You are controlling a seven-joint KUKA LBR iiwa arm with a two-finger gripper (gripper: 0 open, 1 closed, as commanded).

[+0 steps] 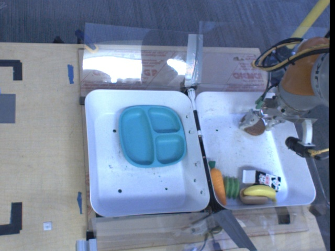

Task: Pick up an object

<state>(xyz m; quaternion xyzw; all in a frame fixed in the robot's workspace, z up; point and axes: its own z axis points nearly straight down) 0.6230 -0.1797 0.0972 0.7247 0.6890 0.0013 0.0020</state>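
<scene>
I see the gripper [256, 120] at the right bin's [230, 150] 1 o'clock, jaws clamped on a brown object [255, 128], lifted

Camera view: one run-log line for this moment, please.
hand over right bin | brown object at hand | grasp unconfirmed | blue tray in left bin
</scene>
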